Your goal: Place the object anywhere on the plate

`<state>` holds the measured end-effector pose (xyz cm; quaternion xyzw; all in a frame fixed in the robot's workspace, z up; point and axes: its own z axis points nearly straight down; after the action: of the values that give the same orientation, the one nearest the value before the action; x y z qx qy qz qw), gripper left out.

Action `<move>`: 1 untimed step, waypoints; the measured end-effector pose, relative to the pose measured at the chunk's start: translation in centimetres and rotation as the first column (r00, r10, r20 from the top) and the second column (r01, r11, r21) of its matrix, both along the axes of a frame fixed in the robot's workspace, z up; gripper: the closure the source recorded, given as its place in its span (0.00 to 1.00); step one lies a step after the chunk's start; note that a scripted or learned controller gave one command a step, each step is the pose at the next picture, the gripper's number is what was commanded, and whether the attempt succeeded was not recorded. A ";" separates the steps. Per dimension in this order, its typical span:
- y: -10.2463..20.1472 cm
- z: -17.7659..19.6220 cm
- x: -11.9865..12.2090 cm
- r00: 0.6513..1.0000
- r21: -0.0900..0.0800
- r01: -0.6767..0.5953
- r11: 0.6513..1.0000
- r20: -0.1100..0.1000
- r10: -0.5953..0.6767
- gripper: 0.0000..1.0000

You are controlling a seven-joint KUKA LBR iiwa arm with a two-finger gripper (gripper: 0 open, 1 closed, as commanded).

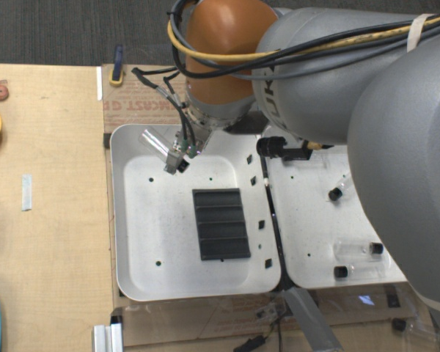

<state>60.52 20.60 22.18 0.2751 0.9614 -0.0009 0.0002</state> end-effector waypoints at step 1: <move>0.0 -4.5 -2.1 0.996 0.000 0.094 0.996 -0.002 -0.094 1.00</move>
<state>58.45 20.61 17.69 0.3198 0.9475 -0.0010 -0.0006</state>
